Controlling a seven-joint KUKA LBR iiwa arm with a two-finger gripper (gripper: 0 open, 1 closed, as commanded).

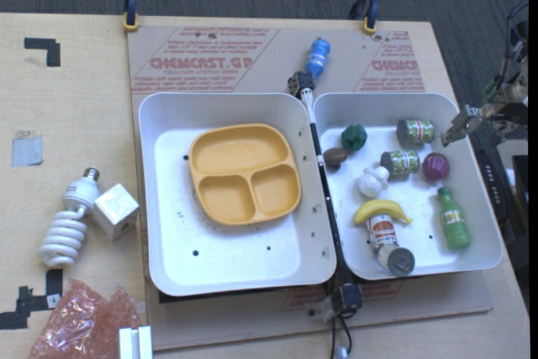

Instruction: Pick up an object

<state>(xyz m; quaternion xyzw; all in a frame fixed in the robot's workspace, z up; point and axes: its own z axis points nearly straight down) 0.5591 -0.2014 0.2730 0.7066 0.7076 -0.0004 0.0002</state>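
Inside the right bin [471, 261] sit the candidate objects: banana [381, 212], green bottle [453, 219], two small cans [415, 131] [400, 162], purple ball [435, 167], green lump [354, 137], white lump [372, 180], brown piece [334, 156], lying jar [388, 245]. Tool [459, 126] hangs at the bin's right rim (mostly cut off, can't tell spread or pressed together), nothing visibly pinched. Left bin [160, 181] holds a yellow tray [245, 173]. Bulb [67, 223] and cube [116, 208] lie on the surface [59, 122].

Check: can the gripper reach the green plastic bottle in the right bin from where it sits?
Probably yes. The green plastic bottle lies near the right bin's right wall, nothing on top, gripper just above-right.
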